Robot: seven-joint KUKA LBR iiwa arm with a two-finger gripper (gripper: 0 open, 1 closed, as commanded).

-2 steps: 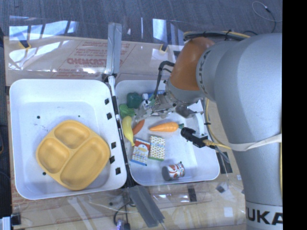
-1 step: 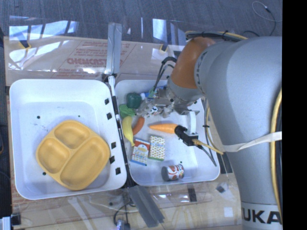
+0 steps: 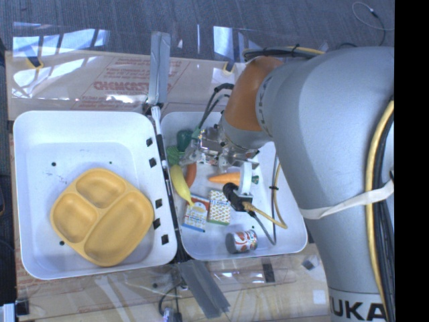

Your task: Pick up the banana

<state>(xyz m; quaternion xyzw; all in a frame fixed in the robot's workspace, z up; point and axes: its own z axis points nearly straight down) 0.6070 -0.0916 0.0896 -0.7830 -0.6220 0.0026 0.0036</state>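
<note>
A smooth yellow divided plate [image 3: 100, 215] sat in the glossy left bin [image 3: 40, 139]. The curved banana [image 3: 179, 184] lay at nine o'clock in the right bin [image 3: 285, 230]. The gripper [image 3: 221, 154] hovered at its twelve o'clock.

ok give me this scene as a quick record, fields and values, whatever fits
task target: banana, lying along the left wall of the right bin, not lifted
gripper: low over the right bin, right of the banana
near banana: carrot touching it, small carton below
other items: can on its side, green item
left bin: holds a yellow divided plate
</note>
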